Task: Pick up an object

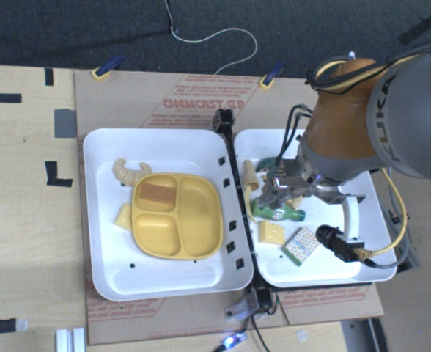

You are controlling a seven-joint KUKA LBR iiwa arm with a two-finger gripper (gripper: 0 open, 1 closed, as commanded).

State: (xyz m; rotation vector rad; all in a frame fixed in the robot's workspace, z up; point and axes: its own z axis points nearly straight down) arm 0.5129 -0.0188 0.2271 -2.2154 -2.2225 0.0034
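So the jaws [277,184] are down in the right bin [369,270], near its 9 o'clock edge, but honestly I can't tell how far apart they are or if they've got anything. The green bottle [276,213] lies on its side right at their 6 o'clock, very close or maybe touching, hard to say. Same bin also has a pale yellow block [272,233] just at 6 o'clock from the bottle, a small patterned packet [300,246] at about 4 o'clock from it, and a tan piece [251,177] by the divider. The left bin [102,270] holds a yellow divided plate [190,229] with a brown slab [157,193] in its 11 o'clock compartment, plus a beige curved thing [128,171] at the plate's 11 o'clock.
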